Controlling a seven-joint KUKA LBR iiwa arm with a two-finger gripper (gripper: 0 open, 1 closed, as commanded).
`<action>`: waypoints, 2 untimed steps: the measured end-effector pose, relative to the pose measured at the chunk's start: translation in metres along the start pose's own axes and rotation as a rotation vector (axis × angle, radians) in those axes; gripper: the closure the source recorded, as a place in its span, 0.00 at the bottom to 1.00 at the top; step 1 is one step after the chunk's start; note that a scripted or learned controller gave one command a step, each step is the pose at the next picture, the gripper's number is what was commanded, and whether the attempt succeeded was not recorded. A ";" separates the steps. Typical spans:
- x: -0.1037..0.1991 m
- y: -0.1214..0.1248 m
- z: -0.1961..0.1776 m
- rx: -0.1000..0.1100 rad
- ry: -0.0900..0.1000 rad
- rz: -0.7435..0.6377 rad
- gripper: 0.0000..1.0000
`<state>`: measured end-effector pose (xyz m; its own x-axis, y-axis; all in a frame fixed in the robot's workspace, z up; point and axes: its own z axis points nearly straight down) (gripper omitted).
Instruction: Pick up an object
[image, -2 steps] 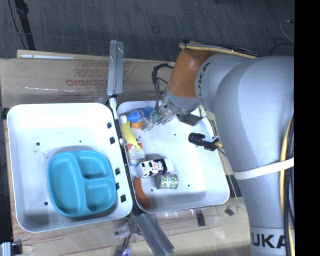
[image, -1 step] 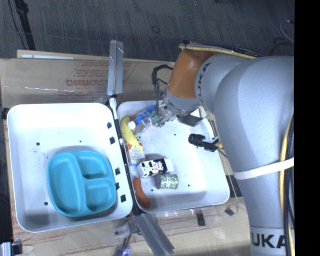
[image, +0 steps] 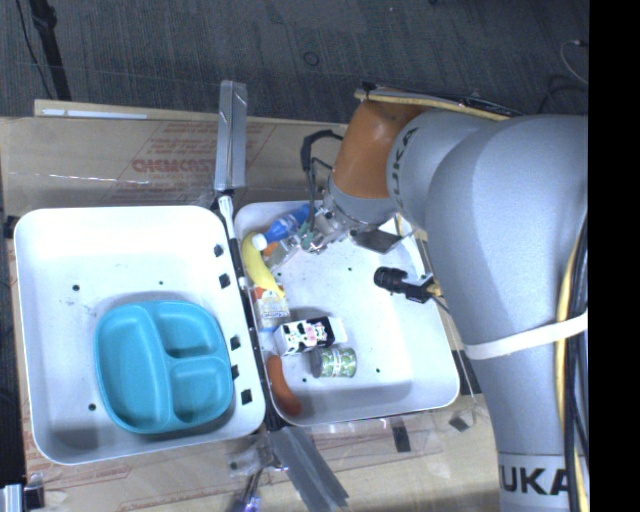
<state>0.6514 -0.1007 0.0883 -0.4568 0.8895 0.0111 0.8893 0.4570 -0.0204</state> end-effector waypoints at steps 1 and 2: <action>0.000 0.002 -0.011 -0.004 -0.004 -0.004 1.00; -0.003 0.003 -0.006 -0.011 -0.015 -0.388 1.00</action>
